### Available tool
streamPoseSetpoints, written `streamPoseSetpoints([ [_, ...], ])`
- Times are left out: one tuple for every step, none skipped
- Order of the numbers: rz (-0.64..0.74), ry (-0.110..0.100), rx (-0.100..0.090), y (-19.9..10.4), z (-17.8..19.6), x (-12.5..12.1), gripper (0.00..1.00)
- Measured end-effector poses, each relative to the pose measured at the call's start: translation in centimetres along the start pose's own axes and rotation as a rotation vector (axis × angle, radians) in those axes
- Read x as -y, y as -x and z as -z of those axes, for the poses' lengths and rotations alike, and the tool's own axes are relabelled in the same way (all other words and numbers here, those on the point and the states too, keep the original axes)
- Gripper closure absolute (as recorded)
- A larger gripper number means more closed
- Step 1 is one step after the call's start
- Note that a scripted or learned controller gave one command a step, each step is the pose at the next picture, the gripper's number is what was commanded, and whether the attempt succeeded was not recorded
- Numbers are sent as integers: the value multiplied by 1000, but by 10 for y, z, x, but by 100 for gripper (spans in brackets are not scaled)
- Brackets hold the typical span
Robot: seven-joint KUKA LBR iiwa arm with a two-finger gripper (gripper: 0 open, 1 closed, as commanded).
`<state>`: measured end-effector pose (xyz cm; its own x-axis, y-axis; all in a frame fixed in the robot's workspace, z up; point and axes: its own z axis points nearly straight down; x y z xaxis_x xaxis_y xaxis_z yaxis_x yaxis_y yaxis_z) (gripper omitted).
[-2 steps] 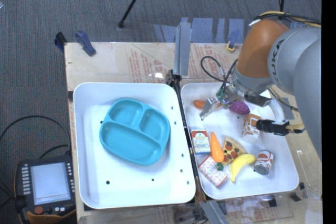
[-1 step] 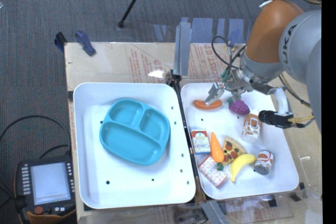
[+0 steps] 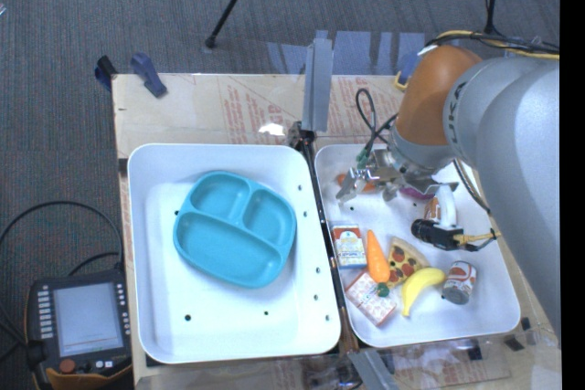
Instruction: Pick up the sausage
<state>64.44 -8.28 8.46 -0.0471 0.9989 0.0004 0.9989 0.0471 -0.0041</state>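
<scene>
Two shallow white bins side by side on the tabletop [image 3: 210,105]: left bin [image 3: 160,315] and right bin [image 3: 498,310]. Reaching in from the right, grey arm [image 3: 516,132] with orange band [image 3: 430,96] above the wrist, positioned over the far part of the right bin. Near the middle of the left bin, blue divided plate [image 3: 236,228], lying flat, three compartments, turned slightly askew. Outside the bins, screen pendant [image 3: 80,320], just beside the near left corner of the left bin.

Low over the far left part of the right bin: gripper [image 3: 367,191], with fingers [image 3: 347,188] apart, one on either side of a short reddish-orange piece. Location of sausage [image 3: 369,186]: read as that reddish-orange piece, between the fingers, far left part of the right bin, largely hidden by the gripper. Contact with the fingers not discernible.

Other contents of the right bin, near half:
- banana [image 3: 420,286], curved, just beside the can [image 3: 460,280];
- carrot [image 3: 377,257], lying between the small carton [image 3: 348,245] and the pizza slice [image 3: 407,258];
- printed box [image 3: 370,299], near the front wall, just beside the banana.

Close to the wrist: white-and-orange item [image 3: 444,207], kind unclear, and pink item [image 3: 422,190], partly hidden.
</scene>
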Motion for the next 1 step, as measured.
streamPoseSetpoints([
  [5,-5,0,-1,6,0,100],
])
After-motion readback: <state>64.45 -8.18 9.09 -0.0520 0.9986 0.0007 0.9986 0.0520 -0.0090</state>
